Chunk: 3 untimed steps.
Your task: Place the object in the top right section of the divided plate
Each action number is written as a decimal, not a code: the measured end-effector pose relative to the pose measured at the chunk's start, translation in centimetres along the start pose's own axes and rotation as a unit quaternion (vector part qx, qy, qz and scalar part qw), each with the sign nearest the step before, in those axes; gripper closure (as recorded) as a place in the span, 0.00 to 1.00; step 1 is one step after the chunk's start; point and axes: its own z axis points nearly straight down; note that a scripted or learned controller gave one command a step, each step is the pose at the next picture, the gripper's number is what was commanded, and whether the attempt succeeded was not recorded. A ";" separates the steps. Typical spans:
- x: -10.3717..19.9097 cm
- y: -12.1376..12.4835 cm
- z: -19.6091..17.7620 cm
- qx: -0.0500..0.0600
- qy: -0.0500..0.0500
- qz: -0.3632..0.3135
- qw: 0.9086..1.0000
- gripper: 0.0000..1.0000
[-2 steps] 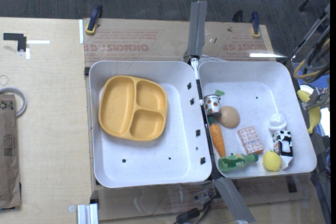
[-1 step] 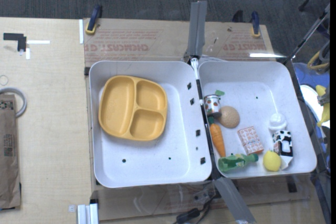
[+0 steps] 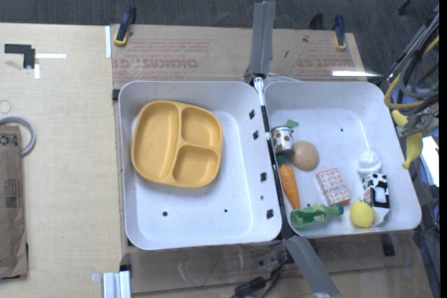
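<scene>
A yellow divided plate (image 3: 177, 144) lies in the left bin (image 3: 195, 220), with one long section on its left and two smaller sections on its right. The top right section (image 3: 199, 128) has nothing in it. In the right bin (image 3: 349, 112) lie a small can (image 3: 283, 139), a tan round object (image 3: 305, 155), an orange carrot (image 3: 289, 185), a pink patterned box (image 3: 332, 185), a green bottle (image 3: 316, 215), a yellow lemon (image 3: 362, 214) and a black-and-white cow-print bottle (image 3: 374, 181).
A grey divider post (image 3: 262, 38) rises between the bins at the back. Cardboard (image 3: 188, 56) lies behind the bins. Cables and yellow parts (image 3: 412, 115) crowd the right edge. A brown paper bag (image 3: 10, 199) sits at far left on the wooden bench.
</scene>
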 end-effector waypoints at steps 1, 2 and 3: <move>-5.6 -0.1 2.1 0.001 0.000 0.153 0.988 1.00; -4.8 0.5 -3.7 0.001 -0.001 0.361 0.933 1.00; -4.8 0.6 -4.4 0.004 -0.003 0.359 0.933 1.00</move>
